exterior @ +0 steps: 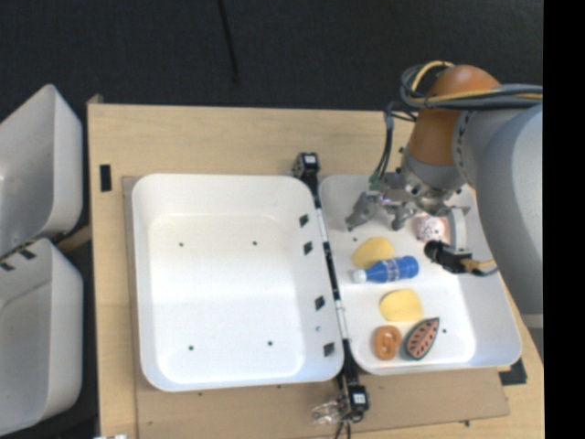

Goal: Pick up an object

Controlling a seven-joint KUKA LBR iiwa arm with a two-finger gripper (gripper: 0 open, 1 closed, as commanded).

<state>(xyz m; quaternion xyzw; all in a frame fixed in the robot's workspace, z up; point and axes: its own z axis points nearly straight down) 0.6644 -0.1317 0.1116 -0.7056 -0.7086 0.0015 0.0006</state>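
Observation:
My gripper (379, 215) hangs over the far end of the right bin (489, 323), open, with nothing between its fingers. Just in front of it lies a yellow lump (373, 250), and a blue bottle (388, 270) lies on its side beside that. Nearer the front are a second yellow piece (400, 305), an orange ring (387, 341) and a dark red oval object (421, 337). A small pink object (430, 227) sits to the gripper's right, partly hidden by the wrist.
The left bin (228, 282) lies beside the right one, with a black-clipped divider (324, 263) between them. The grey arm with its orange band (439, 131) covers the right bin's far right corner. White shapes (32, 245) stand off the bench's left edge.

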